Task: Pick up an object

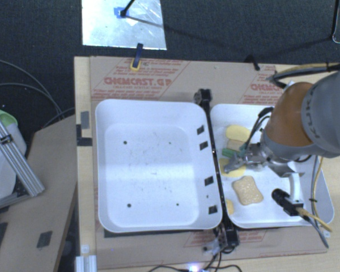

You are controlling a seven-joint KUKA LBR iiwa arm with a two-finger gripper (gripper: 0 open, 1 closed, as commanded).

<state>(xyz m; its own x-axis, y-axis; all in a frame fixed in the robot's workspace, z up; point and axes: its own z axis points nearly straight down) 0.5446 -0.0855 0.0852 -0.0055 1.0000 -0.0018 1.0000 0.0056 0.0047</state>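
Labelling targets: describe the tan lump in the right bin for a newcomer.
Look in the right-hand white bin, under the arm. Below the gripper in the view lies a tan speckled slab. It is browner than the pale yellow pieces nearby.

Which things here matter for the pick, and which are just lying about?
In play: gripper, green object, yellow round piece, tan spongy block, right bin.
Lying about: left bin, silver sheet, blue-yellow clamp.
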